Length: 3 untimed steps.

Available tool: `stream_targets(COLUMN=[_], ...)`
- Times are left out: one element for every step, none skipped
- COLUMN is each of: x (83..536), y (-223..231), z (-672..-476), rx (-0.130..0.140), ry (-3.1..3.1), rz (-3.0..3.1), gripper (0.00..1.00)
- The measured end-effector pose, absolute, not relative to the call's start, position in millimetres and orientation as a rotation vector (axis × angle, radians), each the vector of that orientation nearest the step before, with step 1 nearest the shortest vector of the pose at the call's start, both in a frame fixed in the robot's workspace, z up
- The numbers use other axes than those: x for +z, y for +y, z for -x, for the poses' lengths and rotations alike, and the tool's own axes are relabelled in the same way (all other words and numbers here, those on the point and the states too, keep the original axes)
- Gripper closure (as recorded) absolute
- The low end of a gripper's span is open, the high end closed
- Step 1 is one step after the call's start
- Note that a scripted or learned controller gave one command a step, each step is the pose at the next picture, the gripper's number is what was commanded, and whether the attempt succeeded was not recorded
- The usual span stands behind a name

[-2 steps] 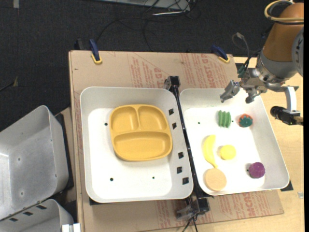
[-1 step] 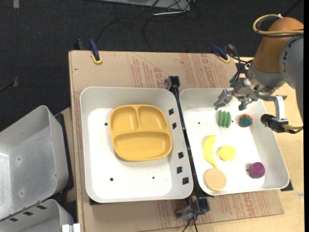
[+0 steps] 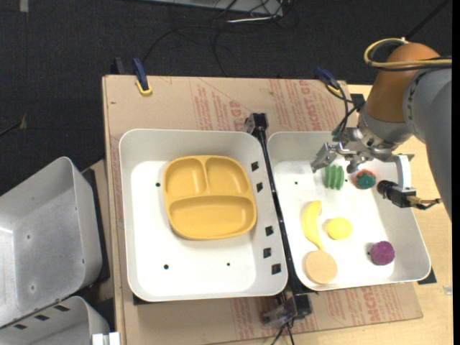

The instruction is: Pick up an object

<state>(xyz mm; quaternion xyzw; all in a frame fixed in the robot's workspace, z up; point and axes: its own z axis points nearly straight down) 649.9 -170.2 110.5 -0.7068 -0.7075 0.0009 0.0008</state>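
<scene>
nothing is lifted yet: gripper is poised, fingers spread, just above green object lying in right bin; closing and raising are left, it is judged.

Tool over green object, perhaps touching, right bin

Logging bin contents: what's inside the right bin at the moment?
In the right bin: a green ridged piece, a banana, a yellow round piece, a tan disc, a purple piece, and a teal-and-red item partly covered by the gripper.
</scene>
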Motion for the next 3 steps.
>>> stream_targets(x=[91.7,103.3,168.2], y=[-169.5,-169.3,-168.4], z=[-650.2,-651.2,-654.3], rx=[0.002,-0.001,-0.007], ry=[-2.225,-2.228,-2.230], rz=[2.218,2.219,2.223], gripper=[0.00,1.00,1.00])
